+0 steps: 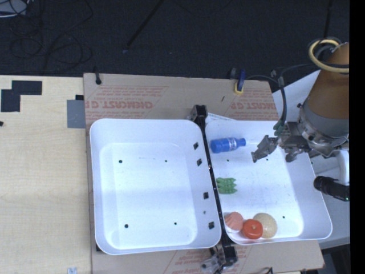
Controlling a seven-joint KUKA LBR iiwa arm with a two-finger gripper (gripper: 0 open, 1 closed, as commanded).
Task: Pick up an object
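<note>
My end effector [278, 148] hangs over the right-hand shallow white plastic bin [311, 210], its spread cannot be told, just right of the small blue plastic bottle [227, 145] lying there, likely my easiest pick.

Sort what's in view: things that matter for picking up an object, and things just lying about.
For the job:
gripper
blue bottle
green item
red ball
pink piece
tan ball
right bin

Lying about:
left bin
cardboard sheet
yellow clamp
</note>
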